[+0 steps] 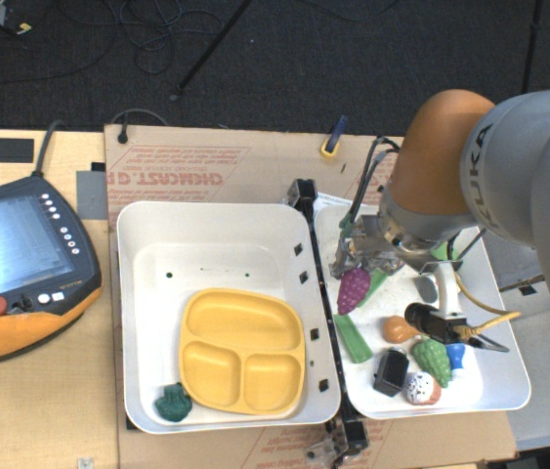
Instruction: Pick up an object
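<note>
The grey arm (pixel 489 174) hides its tool (pixel 360 258) above purple grapes (pixel 354 288); the grip can't be made out.

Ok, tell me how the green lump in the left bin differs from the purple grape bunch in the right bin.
The green lump is dark green and squat; the purple grape bunch is purple and longer, tapering downward. The lump lies in the left bin beside the yellow tray; the grapes lie in the right bin, just under the gripper. Both are small with bumpy surfaces.
</note>
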Available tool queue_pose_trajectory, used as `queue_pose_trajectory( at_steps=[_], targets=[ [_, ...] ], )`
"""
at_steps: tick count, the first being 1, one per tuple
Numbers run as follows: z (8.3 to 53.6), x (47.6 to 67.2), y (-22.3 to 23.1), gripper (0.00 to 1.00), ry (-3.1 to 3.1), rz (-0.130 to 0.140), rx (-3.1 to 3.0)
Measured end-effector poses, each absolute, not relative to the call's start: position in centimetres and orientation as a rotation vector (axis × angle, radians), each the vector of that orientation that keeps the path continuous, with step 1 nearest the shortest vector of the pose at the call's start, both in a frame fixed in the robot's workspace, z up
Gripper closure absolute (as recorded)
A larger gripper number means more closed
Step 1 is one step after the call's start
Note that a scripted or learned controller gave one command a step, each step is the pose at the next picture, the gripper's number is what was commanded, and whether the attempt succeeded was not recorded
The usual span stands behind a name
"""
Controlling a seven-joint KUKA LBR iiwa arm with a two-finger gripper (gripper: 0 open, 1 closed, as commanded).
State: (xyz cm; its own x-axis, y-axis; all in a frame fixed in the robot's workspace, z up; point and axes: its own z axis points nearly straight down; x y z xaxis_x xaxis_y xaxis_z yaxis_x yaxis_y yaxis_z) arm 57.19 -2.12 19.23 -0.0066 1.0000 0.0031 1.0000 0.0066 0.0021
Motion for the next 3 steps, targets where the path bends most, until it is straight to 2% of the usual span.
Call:
queue_pose_trajectory(
  at_steps=[1, 3],
  targets=[
    [19.7, 57.2, -2.6, 1.0, -2.217, 0.004, -2.22],
    [21.5, 57.1, -2.9, 1.0, -2.207, 0.006, -2.224]
  ],
)
